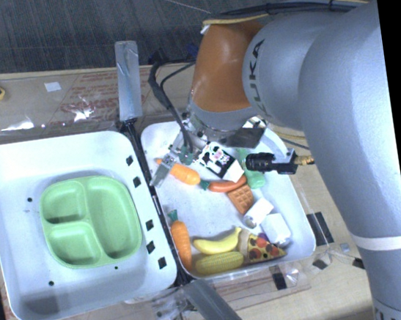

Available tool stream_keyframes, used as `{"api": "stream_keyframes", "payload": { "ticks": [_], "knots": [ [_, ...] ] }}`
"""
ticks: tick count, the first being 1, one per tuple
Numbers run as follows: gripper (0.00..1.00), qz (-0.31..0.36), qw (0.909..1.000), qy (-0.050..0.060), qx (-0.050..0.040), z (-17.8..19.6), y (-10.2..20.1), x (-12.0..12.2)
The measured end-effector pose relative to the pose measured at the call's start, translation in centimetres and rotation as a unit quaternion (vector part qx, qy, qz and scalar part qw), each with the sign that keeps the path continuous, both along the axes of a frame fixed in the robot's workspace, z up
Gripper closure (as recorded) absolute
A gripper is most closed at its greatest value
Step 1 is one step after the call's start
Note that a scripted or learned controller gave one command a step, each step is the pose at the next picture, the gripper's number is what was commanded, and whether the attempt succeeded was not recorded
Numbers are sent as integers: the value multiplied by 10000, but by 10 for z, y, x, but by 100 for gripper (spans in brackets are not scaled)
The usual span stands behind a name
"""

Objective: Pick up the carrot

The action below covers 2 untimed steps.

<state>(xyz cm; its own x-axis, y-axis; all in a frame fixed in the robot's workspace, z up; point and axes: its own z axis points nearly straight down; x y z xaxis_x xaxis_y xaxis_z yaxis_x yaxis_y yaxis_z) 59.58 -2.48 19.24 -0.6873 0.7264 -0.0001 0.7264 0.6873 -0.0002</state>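
Orange carrot (180,243) hugs bin wall (162,220); banana (218,243) beside.

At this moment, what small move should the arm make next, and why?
Probably a short descent onto the carrot. The gripper sits just above its upper end in the right bin, so the carrot does not look gripped yet. A second carrot lies by the left wall.

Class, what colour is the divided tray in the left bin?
Light green: the divided tray, seen best in the camera view.
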Motion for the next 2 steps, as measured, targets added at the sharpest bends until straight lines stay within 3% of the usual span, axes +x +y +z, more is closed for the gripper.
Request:
{"api": "stream_keyframes", "payload": {
  "ticks": [1, 2],
  "knots": [
    [0, -1325, 9912, -1, -5, -1, -29, 25],
    [0, -2749, 9615, 34, -5, -52, -72, 34]
  ]
}}
